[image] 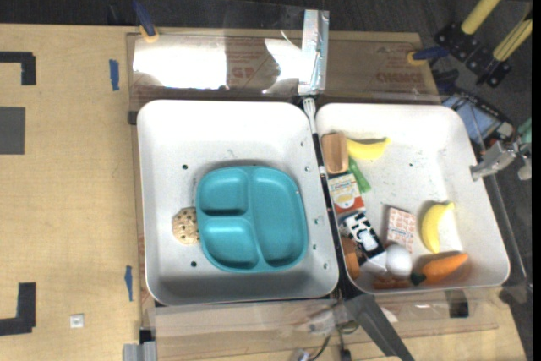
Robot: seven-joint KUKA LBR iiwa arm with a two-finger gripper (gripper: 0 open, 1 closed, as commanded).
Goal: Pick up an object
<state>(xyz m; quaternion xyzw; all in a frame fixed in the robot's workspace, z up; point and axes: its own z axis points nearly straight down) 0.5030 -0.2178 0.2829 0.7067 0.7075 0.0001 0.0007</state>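
- Camera view: two white bins sit side by side on the bench. The left bin holds a teal divided plate at centre frame, with a cookie touching its left rim.
- The right bin carries the pickable clutter, crowded along its left wall and lower edge, probably because loose items slide to the walls.
- A banana lies at lower right of the frame, on bare floor and so an easy target. Its long axis runs nearly up and down the frame, and its lower end is just beside a carrot.
- The carrot lies almost crosswise, tilting slightly up to the right.
- A second banana lies crosswise near the bin's upper left.
- Whether the gripper is spread or pressed together cannot be told; nothing looks lifted.
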